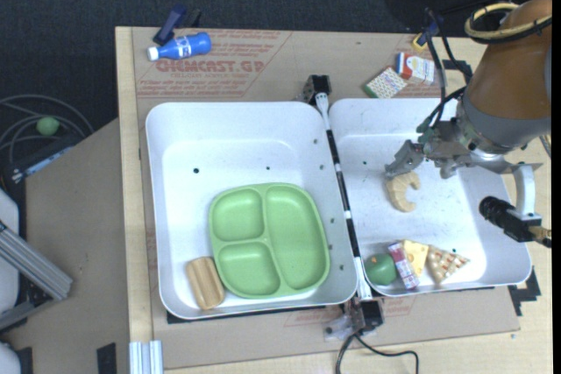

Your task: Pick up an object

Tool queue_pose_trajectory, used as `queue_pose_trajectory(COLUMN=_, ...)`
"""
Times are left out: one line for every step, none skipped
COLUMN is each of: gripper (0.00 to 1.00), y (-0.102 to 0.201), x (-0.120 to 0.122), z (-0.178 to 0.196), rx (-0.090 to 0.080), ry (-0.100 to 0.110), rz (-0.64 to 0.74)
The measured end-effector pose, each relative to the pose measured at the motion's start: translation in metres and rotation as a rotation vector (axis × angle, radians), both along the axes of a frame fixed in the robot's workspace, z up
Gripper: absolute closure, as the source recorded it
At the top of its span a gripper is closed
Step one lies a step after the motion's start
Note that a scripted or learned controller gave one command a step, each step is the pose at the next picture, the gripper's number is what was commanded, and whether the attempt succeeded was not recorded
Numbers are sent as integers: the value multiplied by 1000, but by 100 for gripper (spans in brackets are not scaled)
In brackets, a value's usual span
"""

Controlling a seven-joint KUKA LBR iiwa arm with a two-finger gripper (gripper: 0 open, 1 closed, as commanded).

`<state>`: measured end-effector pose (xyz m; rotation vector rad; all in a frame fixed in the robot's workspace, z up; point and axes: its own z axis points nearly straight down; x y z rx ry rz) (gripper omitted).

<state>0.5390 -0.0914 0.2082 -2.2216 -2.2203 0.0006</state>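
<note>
In the right bin (491, 271), a pale tan curved piece of toy food (403, 191) lies near the middle. My gripper (410, 165) hangs just above its top end, open, with nothing between its fingers. Along the bin's front edge sit a green apple (379, 270), a red can (403, 265), a yellow cheese wedge (417, 255) and a pizza slice (446, 263). The grey arm with its orange band (513, 57) reaches in from the right.
The left bin (175, 153) holds a green divided plate (267, 238) and a tan bread slice (204, 282) at its front left. Outside the bins, a blue bottle (181, 46) and two small boxes (390, 81) lie on the cardboard at the back.
</note>
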Motion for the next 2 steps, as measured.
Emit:
queue_pose_trajectory(gripper=0, y=-22, x=44, z=-124, rx=-1, ry=-1, rz=0)
queue_pose_trajectory(gripper=0, y=-17, x=-47, z=-124, rx=0, ry=1, rz=-1)
